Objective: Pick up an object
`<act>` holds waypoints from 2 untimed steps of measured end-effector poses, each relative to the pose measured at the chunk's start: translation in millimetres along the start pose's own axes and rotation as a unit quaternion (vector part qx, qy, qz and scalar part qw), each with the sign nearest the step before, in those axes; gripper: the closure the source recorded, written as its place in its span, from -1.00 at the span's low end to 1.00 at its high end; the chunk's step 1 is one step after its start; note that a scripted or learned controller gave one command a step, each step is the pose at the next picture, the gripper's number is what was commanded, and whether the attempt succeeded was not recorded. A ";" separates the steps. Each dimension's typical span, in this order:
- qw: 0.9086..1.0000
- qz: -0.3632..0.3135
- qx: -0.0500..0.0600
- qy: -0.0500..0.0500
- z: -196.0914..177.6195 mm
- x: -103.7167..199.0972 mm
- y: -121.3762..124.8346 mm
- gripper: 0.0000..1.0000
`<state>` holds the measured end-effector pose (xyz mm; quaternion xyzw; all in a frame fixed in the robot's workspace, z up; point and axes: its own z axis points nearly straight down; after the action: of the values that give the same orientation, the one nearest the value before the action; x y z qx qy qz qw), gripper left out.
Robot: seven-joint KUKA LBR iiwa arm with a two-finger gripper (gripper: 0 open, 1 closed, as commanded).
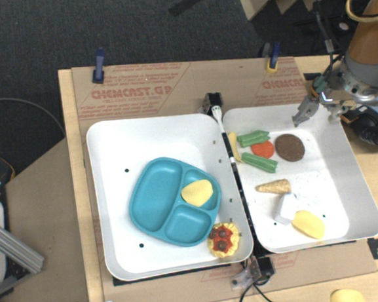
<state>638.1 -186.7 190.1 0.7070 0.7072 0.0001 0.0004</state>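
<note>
My gripper (318, 111) hovers over the far right corner of the right bin (348, 166), open, with nothing between its fingers (302, 115). A brown round cookie (289, 147) lies just below and left of it. Beside the cookie are a red tomato slice (263, 150) and two green bean pods (252, 137) (259, 163). Lower in the same bin lie a tan cone (273, 186), a white block (287, 208) and a yellow lump (308, 225).
The left bin (113, 186) holds a blue divided plate (167, 205) with a yellow piece (197, 192) on it. A red and yellow toy (223, 238) sits at its near right corner. Blue clamps (98, 67) (272, 59) grip the board's far edge.
</note>
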 end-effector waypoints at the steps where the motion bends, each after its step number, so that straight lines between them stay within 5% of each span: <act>1: 1.000 0.000 0.008 0.003 111.6 61.5 -86.1 -1.00; 2: 1.000 -0.002 -0.003 0.001 -0.3 102.0 -111.2 -1.00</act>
<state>526.9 -84.7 190.3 0.7057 0.7085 0.0024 0.0019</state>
